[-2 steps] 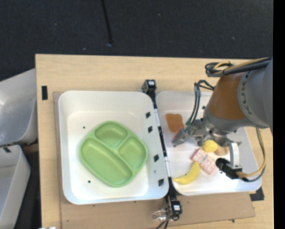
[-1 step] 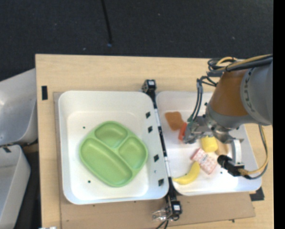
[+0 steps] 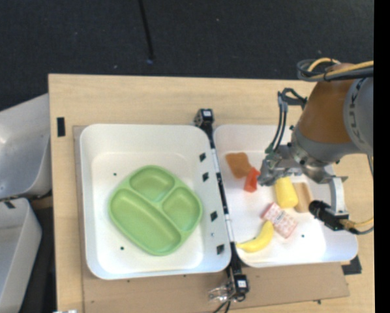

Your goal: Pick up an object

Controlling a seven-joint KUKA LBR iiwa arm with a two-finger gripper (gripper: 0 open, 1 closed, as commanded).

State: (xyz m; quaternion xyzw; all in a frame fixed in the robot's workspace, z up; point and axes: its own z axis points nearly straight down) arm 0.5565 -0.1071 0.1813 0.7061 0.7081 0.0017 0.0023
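Note:
The right bin holds several small things: an orange-brown flat piece, a red block, a yellow cylinder, a tan piece, a pink and white packet and a yellow banana. My gripper hangs low over the bin's middle, just right of the red block and above the yellow cylinder. The wrist and arm body hide the fingers.
The left bin holds a green divided plate. A ridge with black clips separates the two bins. The grey arm with its orange band covers the right bin's far right part. A black cable connector lies at the right.

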